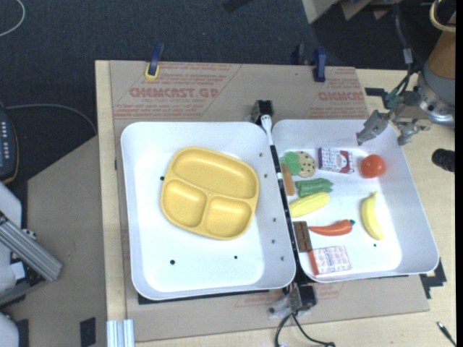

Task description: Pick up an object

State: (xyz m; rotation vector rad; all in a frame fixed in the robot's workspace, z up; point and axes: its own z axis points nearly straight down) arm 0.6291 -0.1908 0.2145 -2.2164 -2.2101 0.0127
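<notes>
Objects for picking all lie in the right bin (423,226), none lifted yet. Nearest: a red-and-white packet (330,259) at the near edge, beside a dark brown bar (302,236). Just beyond, a red chilli (331,228) and a banana (372,216) to its right. Middle row: corn cob (309,204), green pepper (313,187), an orange stick (289,181) along the left wall. Farther: cookie (305,164) with a green piece (291,160), another red-and-white carton (336,160), tomato (372,165). Left bin (137,215) holds a yellow divided tray (210,192).

Gripper (384,128) hangs over the far right corner of the right bin, above and just beyond the tomato, holding nothing. Fingers seem spread, one grey tip (370,131) pointing down-left, but the far side is cluttered and small, so the gap is a guess.

Step judged: approach, no grasp started. Next move calls for dropping onto a target, likely the tomato or carton nearby, fingers straddling it.

Hard to read: packet labels, the green piece's identity. Arm (441,63) is cut off at the right.
</notes>
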